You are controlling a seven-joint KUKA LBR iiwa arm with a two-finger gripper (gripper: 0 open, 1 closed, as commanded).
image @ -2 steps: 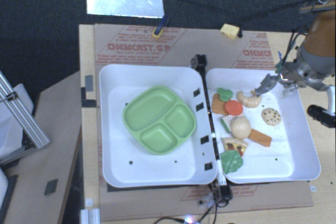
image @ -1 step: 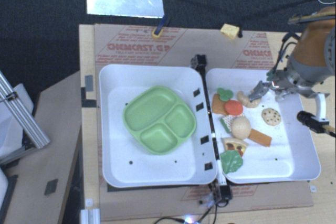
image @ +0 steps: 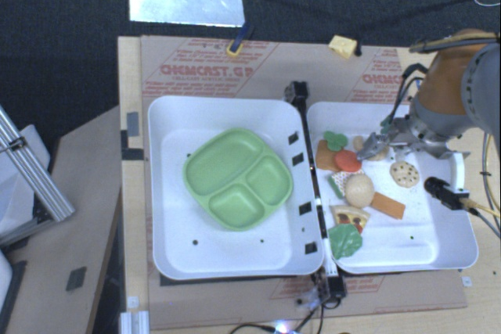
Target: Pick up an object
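The left bin (image: 168, 192) held a green divided plate (image: 238, 177) lying flat near its middle, with bare white floor all round it and the widest open strip along the near and left walls. A black hinge-like strip (image: 307, 168) ran between the two bins, where their rims met.

The right bin (image: 438, 246) was crowded in its left half. A green leaf-shaped piece (image: 335, 141) sat at the far end, an orange-brown slab (image: 326, 156) partly tucked under a red tomato-like piece (image: 347, 161). Nearer lay a pale round bun (image: 359, 189), an orange wedge (image: 387, 206), a pizza-like slice (image: 350, 217) and a green leafy piece (image: 345, 241) against the near-left corner. A speckled cookie (image: 405, 174) lay apart to the right. The bin's right and near-right floor stayed open.

The gripper (image: 373, 146) was down among the far items, its tips just beside the red piece and over a small pale item that was mostly hidden. Whether its fingers were parted or closed could not be made out. The arm (image: 458, 90) was cut off by the right edge.
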